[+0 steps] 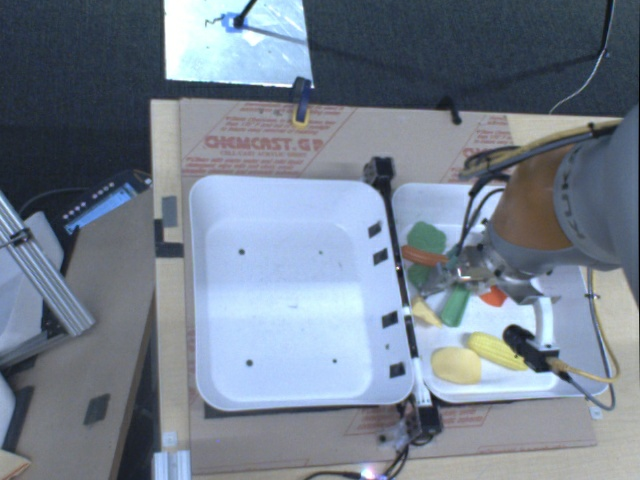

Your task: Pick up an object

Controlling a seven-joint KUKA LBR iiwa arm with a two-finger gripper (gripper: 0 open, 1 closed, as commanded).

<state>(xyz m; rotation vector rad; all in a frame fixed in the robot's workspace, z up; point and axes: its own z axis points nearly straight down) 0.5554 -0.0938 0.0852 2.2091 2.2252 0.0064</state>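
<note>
— Where is the tool [462,270] found?

— It is seen low inside the right bin [570,386], at the end of the grey arm [590,203] reaching in from three o'clock. How far it is opened cannot be told, and nothing is seen to be held by it.

— And the objects that might be picked?

— A green cylinder [454,305] is placed just below the tool, at its six o'clock, apparently touching it. A green block [427,237] lies at its eleven o'clock, with a red-orange stick [420,256] just beneath that block. A small pale yellow piece [426,314] is found at seven o'clock, against the bin's left wall. An orange piece [492,295] is glimpsed at four o'clock. Farther off, toward five o'clock, a corn cob [492,349] and a yellow lemon-like lump [456,365] are set side by side.

— The left bin [215,218]?

— It is set beside the right one on the tabletop [170,268], at nine o'clock.
</note>
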